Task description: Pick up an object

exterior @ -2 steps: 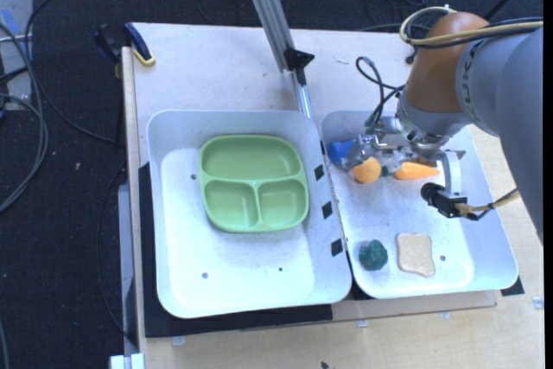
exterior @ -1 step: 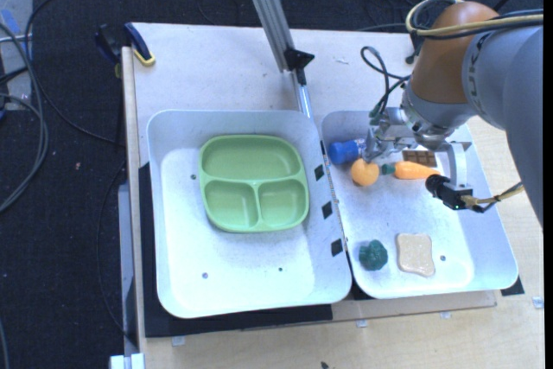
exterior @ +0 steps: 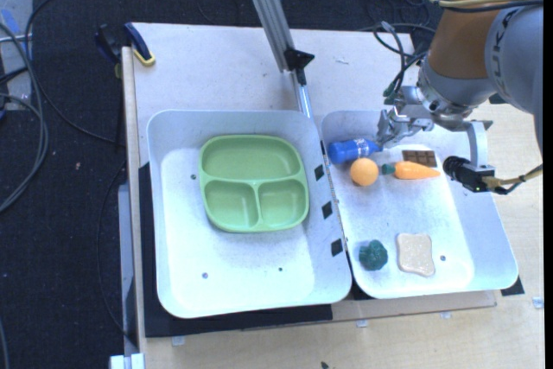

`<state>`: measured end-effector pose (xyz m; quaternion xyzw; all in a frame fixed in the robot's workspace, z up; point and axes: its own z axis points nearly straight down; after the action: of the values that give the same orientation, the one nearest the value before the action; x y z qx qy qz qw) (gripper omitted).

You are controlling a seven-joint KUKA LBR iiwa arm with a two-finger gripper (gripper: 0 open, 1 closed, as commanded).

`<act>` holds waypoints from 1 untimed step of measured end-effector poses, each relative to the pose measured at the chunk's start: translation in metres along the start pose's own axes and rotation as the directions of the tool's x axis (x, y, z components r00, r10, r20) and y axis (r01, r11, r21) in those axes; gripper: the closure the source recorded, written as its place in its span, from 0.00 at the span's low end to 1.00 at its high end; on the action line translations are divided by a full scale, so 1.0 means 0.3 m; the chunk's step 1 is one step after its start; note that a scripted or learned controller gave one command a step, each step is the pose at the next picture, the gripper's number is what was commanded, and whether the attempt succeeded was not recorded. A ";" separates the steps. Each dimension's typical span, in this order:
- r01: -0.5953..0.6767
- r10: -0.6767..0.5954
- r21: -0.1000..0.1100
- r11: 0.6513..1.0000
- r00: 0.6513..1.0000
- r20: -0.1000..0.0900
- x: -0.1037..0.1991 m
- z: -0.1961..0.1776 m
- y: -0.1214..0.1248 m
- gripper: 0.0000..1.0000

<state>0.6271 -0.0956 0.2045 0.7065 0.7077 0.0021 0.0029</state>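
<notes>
Claw down over the right bin's back edge

Green divided plate [exterior: 254, 182] fills the left bin [exterior: 173, 272]; over in the right bin [exterior: 484, 264], the blue bottle [exterior: 347, 150] lies just beside the claw [exterior: 390, 130], can't tell how open, nothing visibly gripped.

1. I can't make out the claw [exterior: 390, 127] clearly; its tips blur into the far wall of the right bin [exterior: 484, 238], so their spacing is unreadable to me.
2. The blue bottle [exterior: 347, 150] is partly covered at its right end by the claw.
3. The arm [exterior: 510, 30] is cut off by the right edge.
4. The brown block [exterior: 420, 157] is too small for me to identify.
</notes>
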 end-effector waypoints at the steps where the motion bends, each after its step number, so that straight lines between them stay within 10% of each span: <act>1: -0.002 0.002 0.000 1.000 1.000 0.001 -0.020 -0.157 -0.014 1.00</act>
<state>0.6227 -0.1015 0.2515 0.7072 0.7070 0.0017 0.0030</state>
